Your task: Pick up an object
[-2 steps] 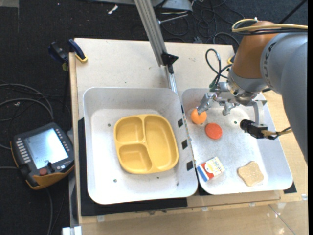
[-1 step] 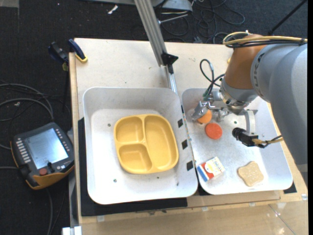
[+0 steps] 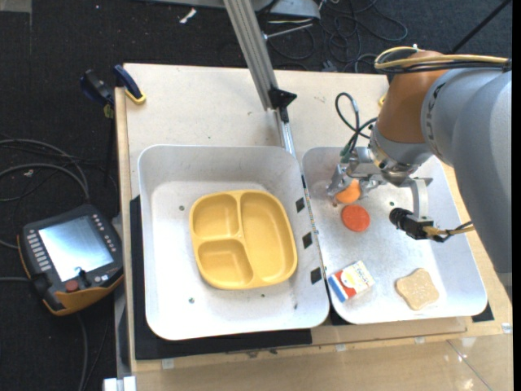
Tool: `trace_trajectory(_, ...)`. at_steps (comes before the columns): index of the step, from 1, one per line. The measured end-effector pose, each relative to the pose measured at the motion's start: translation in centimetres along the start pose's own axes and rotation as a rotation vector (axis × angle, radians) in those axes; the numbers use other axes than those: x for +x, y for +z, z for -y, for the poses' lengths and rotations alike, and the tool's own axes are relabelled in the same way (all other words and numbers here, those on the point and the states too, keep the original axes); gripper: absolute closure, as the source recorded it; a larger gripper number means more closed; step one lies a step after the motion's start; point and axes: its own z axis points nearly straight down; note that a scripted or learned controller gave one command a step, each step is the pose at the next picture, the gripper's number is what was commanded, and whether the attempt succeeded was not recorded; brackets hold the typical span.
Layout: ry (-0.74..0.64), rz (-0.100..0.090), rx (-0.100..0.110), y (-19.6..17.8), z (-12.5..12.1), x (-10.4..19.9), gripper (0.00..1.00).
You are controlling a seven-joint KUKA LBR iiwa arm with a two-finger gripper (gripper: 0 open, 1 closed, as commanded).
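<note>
The bread slice (image 3: 417, 289) lies nearest; the end effector (image 3: 352, 187) grips a small orange object (image 3: 348, 193) between closed fingers.

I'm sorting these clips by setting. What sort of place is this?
Probably a robotics lab or test cell. A bench carries two white bins holding toy-like items such as a yellow divided tray, a handheld control pendant lies on the dark floor, and loose cables trail behind.

Grey arm (image 3: 480, 129) with an orange band (image 3: 407, 104) (glossy); black cables (image 3: 348, 116) loop beside the wrist.
</note>
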Motion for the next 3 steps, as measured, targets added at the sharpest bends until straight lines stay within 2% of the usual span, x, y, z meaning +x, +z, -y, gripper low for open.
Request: trace_trajectory(3, -0.003, 0.001, -0.006, -18.2, -1.1, -0.3, 1.0)
